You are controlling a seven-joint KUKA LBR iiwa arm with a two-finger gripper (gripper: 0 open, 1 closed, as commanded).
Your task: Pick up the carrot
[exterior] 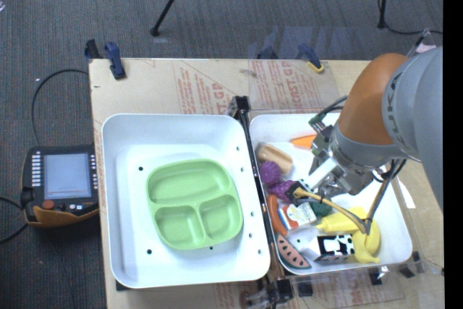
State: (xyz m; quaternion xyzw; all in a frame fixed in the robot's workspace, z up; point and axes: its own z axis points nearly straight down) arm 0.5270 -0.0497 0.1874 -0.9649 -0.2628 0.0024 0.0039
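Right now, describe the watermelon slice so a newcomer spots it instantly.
Go to the right bin, the one under the arm. At its near-left corner lies the watermelon slice: the only red wedge with dark seeds, beside a black-and-white box.

Two white bins are sitting side by side on the bench: one left bin (119,155) and one right bin (394,228). One green divided tray (194,204) is lying in the left bin, and it is showing three compartments. The right bin is holding a heap of toy foods, partly hidden by the arm: one bread roll (274,155), one purple grape bunch (270,175), one orange carrot piece (303,142), one watermelon slice (292,254), one yellow banana (368,242) are countable. One handheld pendant (61,183) is lying on the floor. Two blue clamps (114,59) are gripping the bench's far left corner.
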